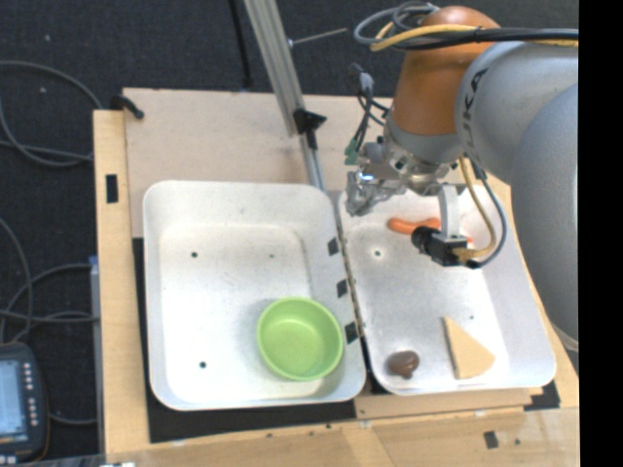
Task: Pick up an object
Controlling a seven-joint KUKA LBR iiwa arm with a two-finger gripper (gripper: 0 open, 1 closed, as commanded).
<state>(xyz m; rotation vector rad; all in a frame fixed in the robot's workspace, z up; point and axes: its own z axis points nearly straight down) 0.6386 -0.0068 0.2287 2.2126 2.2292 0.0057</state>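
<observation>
Claw (362, 195) at right bin's (506, 358) far-left corner — grip state unreadable; orange piece (409, 226) lies just right, long axis crosswise.

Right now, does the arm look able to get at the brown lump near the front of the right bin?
Probably yes. The brown lump lies alone on the right bin floor, apart from the tan wedge, with nothing over it. The pincer hangs over that bin's far left corner.

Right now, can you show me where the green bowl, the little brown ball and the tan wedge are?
green bowl (299, 339), camera view: on its inside bottom.
little brown ball (403, 363), camera view: on its rounded top.
tan wedge (467, 352), camera view: on its flat face.
</observation>
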